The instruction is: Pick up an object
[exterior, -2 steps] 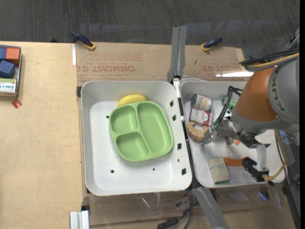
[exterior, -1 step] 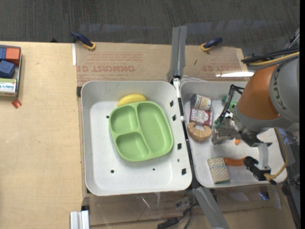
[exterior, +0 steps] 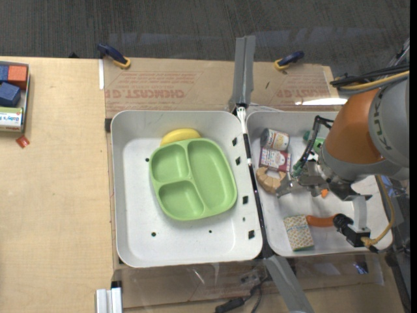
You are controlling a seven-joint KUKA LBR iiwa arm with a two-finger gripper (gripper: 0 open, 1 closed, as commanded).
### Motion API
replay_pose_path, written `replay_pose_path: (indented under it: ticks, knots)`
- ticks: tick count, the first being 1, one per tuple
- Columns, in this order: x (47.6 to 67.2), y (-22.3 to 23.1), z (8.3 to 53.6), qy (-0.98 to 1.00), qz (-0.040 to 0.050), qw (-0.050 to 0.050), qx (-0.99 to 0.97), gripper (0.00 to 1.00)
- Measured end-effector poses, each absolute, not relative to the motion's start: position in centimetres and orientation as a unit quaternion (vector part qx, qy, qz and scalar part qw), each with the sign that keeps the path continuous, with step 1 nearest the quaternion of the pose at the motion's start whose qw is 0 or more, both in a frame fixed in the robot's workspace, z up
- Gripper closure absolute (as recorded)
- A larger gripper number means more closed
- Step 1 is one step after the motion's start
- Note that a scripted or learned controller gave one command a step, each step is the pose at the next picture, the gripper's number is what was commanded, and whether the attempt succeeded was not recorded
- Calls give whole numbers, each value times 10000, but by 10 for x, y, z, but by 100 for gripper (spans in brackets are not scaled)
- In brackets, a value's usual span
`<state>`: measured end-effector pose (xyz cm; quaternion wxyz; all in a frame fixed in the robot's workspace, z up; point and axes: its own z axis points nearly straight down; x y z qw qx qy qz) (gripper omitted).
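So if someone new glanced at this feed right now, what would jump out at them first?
Probably the green divided plate lying in the middle of the left bin, with a yellow object peeking out behind its far edge. Next, the grey arm with its orange band reaching in over the right bin, its gripper low among small items: a can, a small packet and a sponge-like block.

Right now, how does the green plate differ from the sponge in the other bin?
The plate is plain light green, while the sponge is pale and speckled. The plate is far larger than the sponge. The plate has three compartments and rounded corners; the sponge is a flat rectangular block. The plate lies in the left bin, the sponge in the right bin. Both lie flat.
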<state>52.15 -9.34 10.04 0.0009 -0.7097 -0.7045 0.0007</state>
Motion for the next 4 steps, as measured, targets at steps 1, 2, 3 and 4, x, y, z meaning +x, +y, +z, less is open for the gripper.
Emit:
replay_pose_path:
  ticks: [1, 2, 3, 4]
  knots:
    - [522, -94, 109, -7035, 11, 10, -7107, 100]
    - [522, -94, 109, -7033, 11, 11, -7109, 0]
    - [522, -95, 118, -7029, 16, 12, -7113, 100]
    - [522, -95, 118, -7026, 16, 13, -7116, 0]
